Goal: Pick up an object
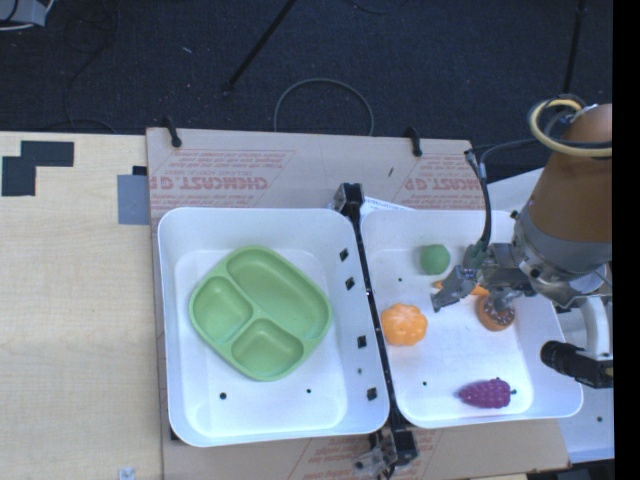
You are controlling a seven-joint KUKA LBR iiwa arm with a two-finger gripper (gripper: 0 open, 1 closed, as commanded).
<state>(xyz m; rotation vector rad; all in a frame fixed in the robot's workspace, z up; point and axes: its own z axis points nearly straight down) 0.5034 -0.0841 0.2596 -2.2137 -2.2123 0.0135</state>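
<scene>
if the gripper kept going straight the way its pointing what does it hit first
The gripper points toward the view's left and slightly down. Going straight on, it would probably meet the orange fruit first, or pass just above it and reach the divider between the bins. Its height above the right bin is unclear.

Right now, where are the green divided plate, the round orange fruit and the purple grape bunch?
Green divided plate (261, 310): camera view, on the ridge between its compartments.
Round orange fruit (403, 324): camera view, on its top surface.
Purple grape bunch (484, 393): camera view, on the middle of the cluster.
</scene>
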